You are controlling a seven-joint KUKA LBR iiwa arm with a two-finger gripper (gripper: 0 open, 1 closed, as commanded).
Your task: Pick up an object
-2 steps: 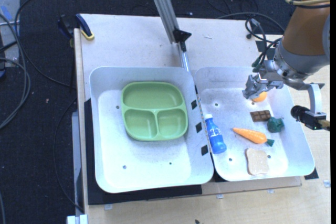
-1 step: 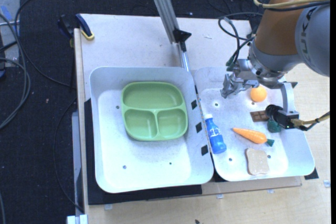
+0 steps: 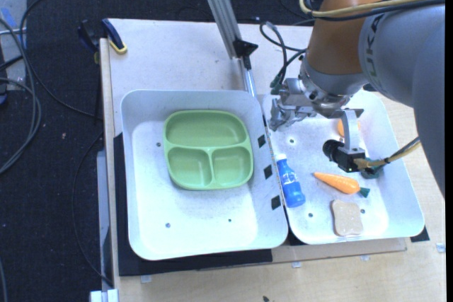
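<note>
Left shallow white plastic bin (image 3: 141, 223): holds a pale green three-compartment plastic tray (image 3: 209, 149), matte, rounded corners, one long section above two smaller ones; it lies flat, toward the bin's upper middle; the bin floor is lightly speckled, with a few dark dots.

Right shallow white bin (image 3: 400, 212): a blue-and-white tube (image 3: 288, 180) lies along its left wall, white cap end up, blue body down; an orange carrot-shaped toy (image 3: 337, 182) with a green stub lies near the middle, tip pointing left; just below it, apart, a tan bread-slice-shaped piece (image 3: 347, 217), grainy surface; another slim orange item shows beside the wrist, partly hidden, kind unclear.

The grey arm with its smooth orange band (image 3: 350, 7) reaches in from the right; the metal pincer (image 3: 283, 112) hangs over the upper left of the right bin, above the tube and well apart from the carrot; whether its jaws are open or closed I cannot tell from this angle; nothing visibly in them.

Pale wooden table (image 3: 170, 53), smooth; dark floor around it, with black cables; a slanted aluminium bar (image 3: 219, 3) crosses above the bins.
</note>
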